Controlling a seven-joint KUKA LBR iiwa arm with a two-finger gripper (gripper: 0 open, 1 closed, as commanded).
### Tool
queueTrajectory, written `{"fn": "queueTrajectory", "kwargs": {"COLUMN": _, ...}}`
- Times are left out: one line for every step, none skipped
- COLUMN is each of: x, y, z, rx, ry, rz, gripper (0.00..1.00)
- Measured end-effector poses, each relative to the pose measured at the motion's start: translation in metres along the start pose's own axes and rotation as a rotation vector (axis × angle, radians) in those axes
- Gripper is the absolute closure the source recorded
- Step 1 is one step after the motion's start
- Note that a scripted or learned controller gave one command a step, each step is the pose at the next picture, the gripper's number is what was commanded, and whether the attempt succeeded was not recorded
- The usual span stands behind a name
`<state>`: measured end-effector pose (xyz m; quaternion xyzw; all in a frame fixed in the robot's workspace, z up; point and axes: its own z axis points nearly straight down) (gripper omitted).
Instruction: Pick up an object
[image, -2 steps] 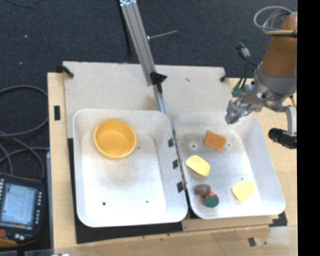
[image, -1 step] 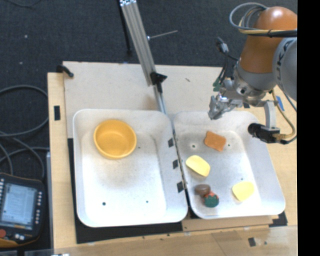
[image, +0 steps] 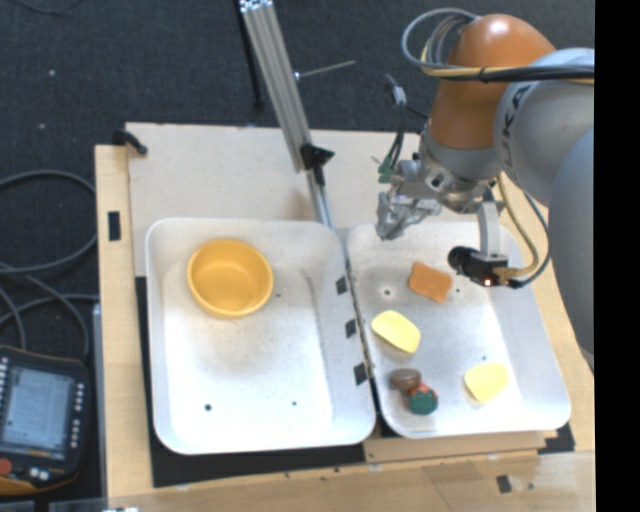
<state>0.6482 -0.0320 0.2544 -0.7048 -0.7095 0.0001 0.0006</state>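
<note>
My gripper (image: 392, 222) hangs over the far left corner of the right bin (image: 520, 340), fingers pointing down and close together with nothing between them. An orange block (image: 431, 282) lies just below and to its right. A pale yellow piece (image: 396, 331) sits mid-bin, and another yellow piece (image: 487, 381) lies near the front right. A brown lump (image: 404, 379) touches a small green and red object (image: 423, 400) at the front left of that bin.
The left bin (image: 260, 400) holds a yellow bowl (image: 230, 277) at its far left. A slanted metal post (image: 285, 100) rises behind the bins. A black cable and clip (image: 480, 263) hang beside the wrist.
</note>
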Motion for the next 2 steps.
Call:
{"fn": "queueTrajectory", "kwargs": {"x": 0.052, "y": 0.015, "z": 0.002, "rx": -0.002, "ry": -0.001, "rz": 0.004, "gripper": 1.0}}
{"fn": "queueTrajectory", "kwargs": {"x": 0.105, "y": 0.015, "z": 0.008, "rx": -0.001, "ry": -0.001, "rz": 0.0, "gripper": 1.0}}
